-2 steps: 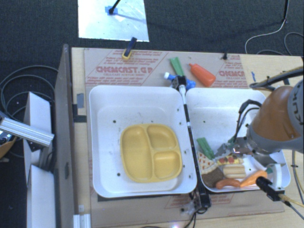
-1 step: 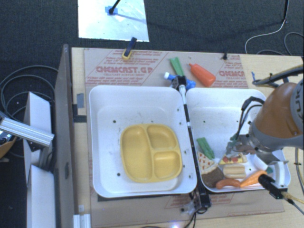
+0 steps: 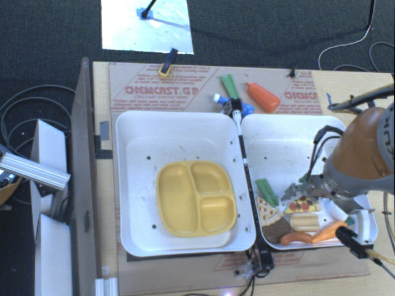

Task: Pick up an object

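Gripper (image 3: 300, 196) hangs low over toy food (image 3: 295, 219) piled at the near edge of the right bin (image 3: 281, 137). Whether it grips anything cannot be told. Left bin (image 3: 139, 134) holds a yellow divided tray (image 3: 196, 198).

From my station, the two shallow white plastic bins (image 3: 185, 125) look smooth with a soft sheen. The yellow three-compartment plastic tray (image 3: 196, 197) reads smooth and faintly glossy. Under the bins I see a tan board with red print (image 3: 271, 94), matt like cardboard. The floor is dark, rough carpet (image 3: 49, 23). The arm's orange band (image 3: 364, 143) looks smooth and slightly shiny.
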